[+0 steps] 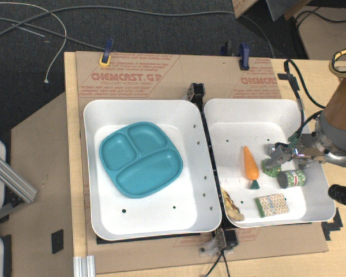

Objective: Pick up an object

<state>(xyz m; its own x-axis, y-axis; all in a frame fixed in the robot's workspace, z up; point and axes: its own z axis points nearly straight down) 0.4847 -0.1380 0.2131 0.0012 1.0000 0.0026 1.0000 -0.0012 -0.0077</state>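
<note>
A smooth teal divided plate [141, 158] lies in the left bin [98, 212], well away from the gripper [278, 157]. The arm [337, 120] reaches low into the right bin [230, 111], fingers narrowly spread over a small green object [271, 168], touching it. Just beyond sits a stubby can [292, 179]; beside them, a tapered orange carrot [251, 165], a patterned packet [271, 205] and a banana [233, 207].

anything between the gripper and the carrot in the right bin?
Nothing visible. The gripper is low in the right bin, right of the carrot, with bare white floor between them. A small green object and a can lie by the gripper, off that line.
</note>
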